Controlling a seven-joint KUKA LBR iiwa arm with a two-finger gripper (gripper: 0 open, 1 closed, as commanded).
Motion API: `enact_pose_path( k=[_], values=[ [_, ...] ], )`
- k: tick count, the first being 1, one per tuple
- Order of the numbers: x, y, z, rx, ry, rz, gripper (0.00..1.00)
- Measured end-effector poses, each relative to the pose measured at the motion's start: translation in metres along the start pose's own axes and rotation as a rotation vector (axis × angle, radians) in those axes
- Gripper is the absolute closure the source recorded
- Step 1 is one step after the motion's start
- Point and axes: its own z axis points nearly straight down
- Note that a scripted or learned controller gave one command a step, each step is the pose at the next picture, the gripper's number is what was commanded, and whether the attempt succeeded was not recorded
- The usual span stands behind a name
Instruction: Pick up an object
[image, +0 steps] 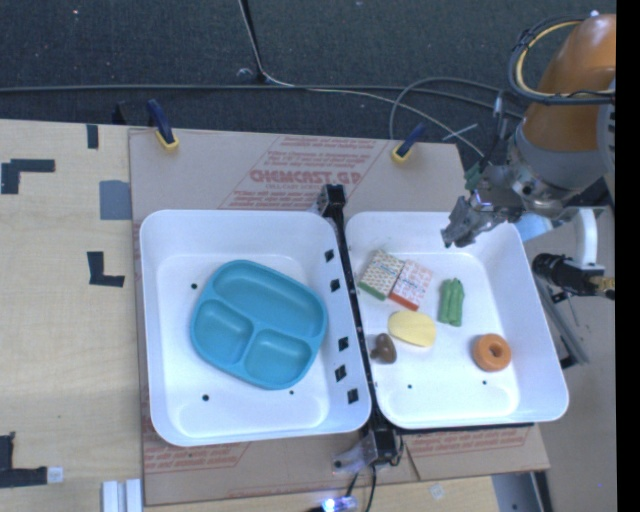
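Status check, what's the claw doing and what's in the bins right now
Claw over right bin's far rim, nothing between its fingers. Donut, green piece, yellow piece lying untouched. Blue tray in left bin. Path clear.

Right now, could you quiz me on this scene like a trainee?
1. True or false: the blue plate lies in the left bin.
2. Which lies nearest the right bin's near right corner? A) donut B) green vegetable C) brown lump
3. Fill in: the gripper hovers over the right bin's far ____ corner.

Key: 1 true; 2 A; 3 right.
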Motion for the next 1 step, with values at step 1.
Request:
enact_pose_path(
  k=[1],
  values=[
    [0.0426,-0.0028,0.0101,0.003,0.001,-0.003,1.00]
  ],
)
